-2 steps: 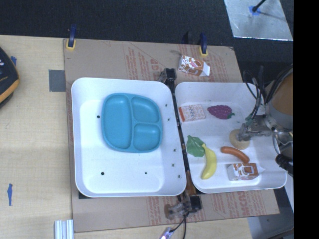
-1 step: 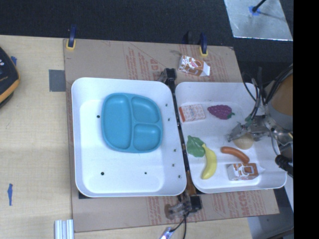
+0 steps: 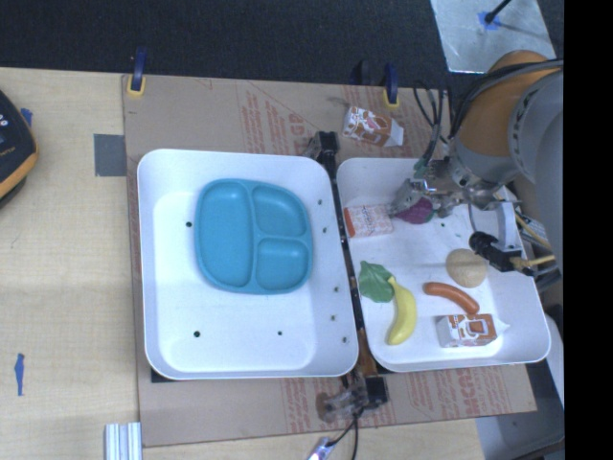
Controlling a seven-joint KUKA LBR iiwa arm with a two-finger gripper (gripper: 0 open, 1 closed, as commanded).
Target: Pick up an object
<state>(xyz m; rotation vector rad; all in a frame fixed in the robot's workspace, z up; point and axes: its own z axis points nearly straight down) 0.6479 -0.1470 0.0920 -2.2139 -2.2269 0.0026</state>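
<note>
Purple toy under the gripper in the right bin.
The gripper [image 3: 419,197] sits low over a purple thing [image 3: 418,211] near the bin's [image 3: 517,353] top edge; I cannot tell if it holds it. A banana [image 3: 402,314], sausage [image 3: 451,296] and potato [image 3: 466,267] lie nearby.

One camera hangs above the bench [image 3: 67,257] and looks down at a slant, far enough back to take in both white bins whole. The left bin [image 3: 163,257] sits near the middle of the frame, the right bin [image 3: 517,348] toward the right side. The dark floor [image 3: 239,12] beyond the bench's far edge fills the top of the picture. The arm [image 3: 512,113] comes in from the right, over the right bin's far corner.
</note>
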